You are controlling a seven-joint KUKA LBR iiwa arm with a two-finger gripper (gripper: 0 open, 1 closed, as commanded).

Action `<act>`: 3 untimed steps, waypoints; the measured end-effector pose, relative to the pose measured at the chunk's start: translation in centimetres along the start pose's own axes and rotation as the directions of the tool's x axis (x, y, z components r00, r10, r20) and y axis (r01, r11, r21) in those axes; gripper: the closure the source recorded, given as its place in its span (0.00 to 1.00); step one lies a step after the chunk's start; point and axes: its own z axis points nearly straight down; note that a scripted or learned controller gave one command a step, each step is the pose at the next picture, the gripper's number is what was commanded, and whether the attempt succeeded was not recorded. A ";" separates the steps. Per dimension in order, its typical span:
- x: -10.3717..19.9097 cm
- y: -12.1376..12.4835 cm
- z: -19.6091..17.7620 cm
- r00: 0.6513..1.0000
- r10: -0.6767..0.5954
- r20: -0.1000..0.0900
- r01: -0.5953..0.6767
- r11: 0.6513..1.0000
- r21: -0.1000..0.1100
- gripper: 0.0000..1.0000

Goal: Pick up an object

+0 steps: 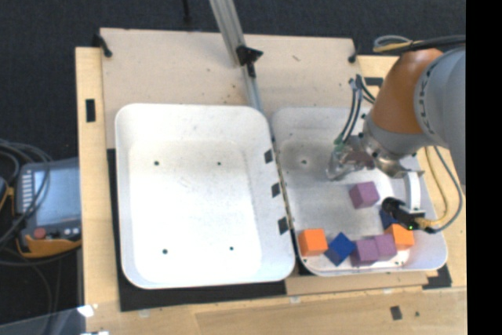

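Note:
My gripper (343, 165) hangs over the middle of the right bin (306, 139), below the orange wrist band. A purple cube (363, 194) lies just to its lower right, apart from it. Along the bin's front edge sit an orange cube (314, 241), a blue cube (341, 248), two purple blocks (375, 249) side by side and a small orange block (403, 238). Part of another blue piece (387, 216) peeks out beside the arm's black fitting. Nothing shows between the gripper and the bin floor.
The left bin (196, 192) lies beside the right one, with black clips along the shared rim. A slanted aluminium post (223, 4) rises behind the bins. Cables run along the arm at the right. A pendant (43, 204) lies off the bench at left.

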 end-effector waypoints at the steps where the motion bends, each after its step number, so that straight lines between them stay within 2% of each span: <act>1: -0.6 -0.6 -4.8 1.000 -0.005 -0.001 0.005 1.000 0.002 1.00; 3: 0.1 -0.1 -15.3 1.000 -0.013 0.000 0.013 1.000 0.000 1.00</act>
